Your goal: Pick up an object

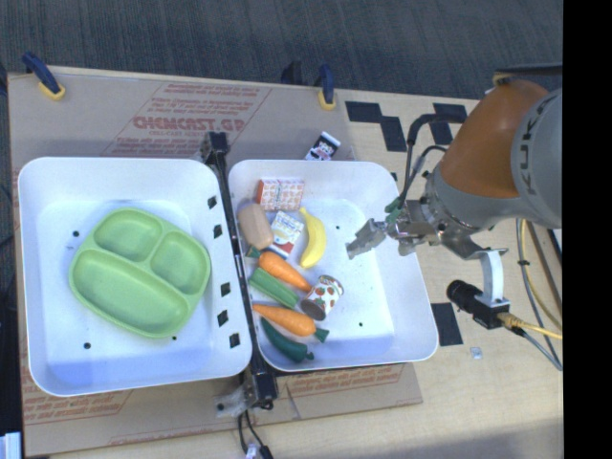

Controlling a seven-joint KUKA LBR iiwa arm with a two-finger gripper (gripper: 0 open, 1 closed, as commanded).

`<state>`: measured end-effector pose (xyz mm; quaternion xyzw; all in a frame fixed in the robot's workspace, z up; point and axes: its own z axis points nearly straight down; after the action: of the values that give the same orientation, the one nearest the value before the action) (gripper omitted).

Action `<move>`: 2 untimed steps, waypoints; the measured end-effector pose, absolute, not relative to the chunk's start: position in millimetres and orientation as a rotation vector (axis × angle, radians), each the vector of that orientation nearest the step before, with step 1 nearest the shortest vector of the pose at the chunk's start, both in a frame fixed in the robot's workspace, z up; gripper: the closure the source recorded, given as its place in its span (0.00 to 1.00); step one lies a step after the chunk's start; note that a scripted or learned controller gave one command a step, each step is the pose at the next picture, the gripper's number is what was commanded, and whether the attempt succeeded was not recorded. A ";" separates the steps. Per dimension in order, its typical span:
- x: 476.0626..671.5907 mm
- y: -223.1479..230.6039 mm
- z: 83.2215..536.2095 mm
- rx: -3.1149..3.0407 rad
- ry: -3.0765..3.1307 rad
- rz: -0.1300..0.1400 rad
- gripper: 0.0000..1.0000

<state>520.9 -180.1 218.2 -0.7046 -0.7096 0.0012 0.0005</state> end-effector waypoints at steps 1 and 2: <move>520.9 -180.1 218.2 -2.213 -2.228 0.004 0.00; 520.9 -180.0 218.2 -2.213 -2.228 0.004 0.00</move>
<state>520.9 -180.0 218.2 -0.7046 -0.7096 0.0012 0.0005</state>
